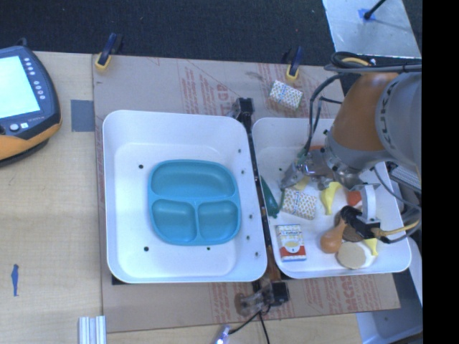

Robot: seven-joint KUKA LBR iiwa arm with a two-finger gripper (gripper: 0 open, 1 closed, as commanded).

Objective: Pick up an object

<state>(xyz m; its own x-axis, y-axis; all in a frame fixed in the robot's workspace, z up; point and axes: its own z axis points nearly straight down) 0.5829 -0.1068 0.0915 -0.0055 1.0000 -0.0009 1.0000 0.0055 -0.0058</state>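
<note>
A grey robot arm point(373, 124) reaches over the right white bin point(324, 265), its gripper point(305, 172) among cluttered objects. Whether it grips anything cannot be told. A blue divided plastic tray point(193, 201) lies in the left white bin point(125, 192).

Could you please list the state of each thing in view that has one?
Blue three-compartment plastic tray: flat in the left white bin, compartments bare.
Small red-and-white carton: lying flat in the right white bin.
Patterned beige box: lying tilted.
Handheld tablet controller: screen lit.

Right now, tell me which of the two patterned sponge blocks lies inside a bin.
The patterned block in the right bin, just left of the yellow piece and above the small red-and-white box. The other block sits outside on the cardboard, beyond the bins' far edge.
</note>
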